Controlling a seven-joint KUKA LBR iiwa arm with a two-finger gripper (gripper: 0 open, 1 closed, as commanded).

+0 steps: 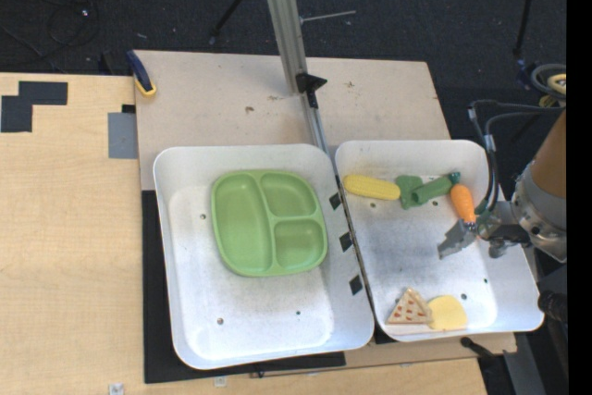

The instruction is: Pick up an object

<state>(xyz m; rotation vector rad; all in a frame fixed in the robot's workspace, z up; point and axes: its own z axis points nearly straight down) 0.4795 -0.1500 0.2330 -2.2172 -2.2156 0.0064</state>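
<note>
- Wooden bench bears two white bins; dark floor behind.
- Right bin: gripper low over its right side, near a carrot; how wide it stands, I cannot tell.

We see the robot arm at three o'clock: orange band above a grey wrist, black cables looping alongside, dark metal gripper at its tip.

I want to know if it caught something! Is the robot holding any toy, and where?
Nothing is held. The hand hangs over bare floor of the right bin, just below the carrot, with no toy between its fingers.
</note>
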